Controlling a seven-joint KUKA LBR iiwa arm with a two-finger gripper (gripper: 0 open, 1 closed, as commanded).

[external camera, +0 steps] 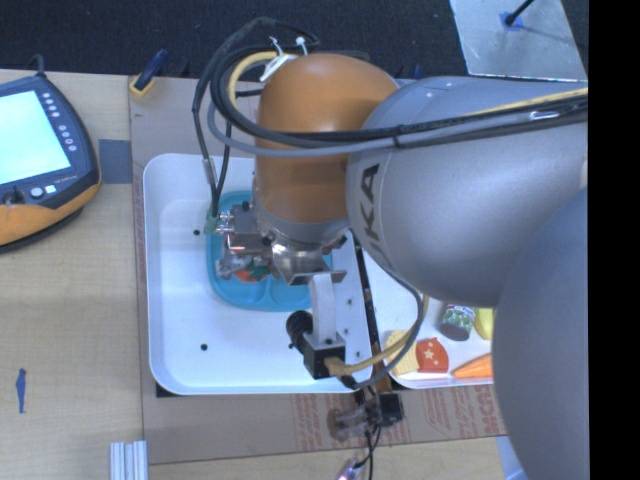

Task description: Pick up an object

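Grey arm (470, 198) with orange band (310, 138) reaching in from the right, covering much of both bins. End effector (262, 253) low over the left white bin (170, 268), directly above a blue dish-like object (232, 286) lying in that bin's middle; fingers hidden under the wrist, so open or clenched: cannot tell. Nothing seen between them. Small colourful items (445, 353) in the right bin (425, 380), red, orange, yellow and dark green, close together beside the arm's lower edge. Tablet with orange casing (40, 163) on the table (70, 348) at the far left, well apart from the bins
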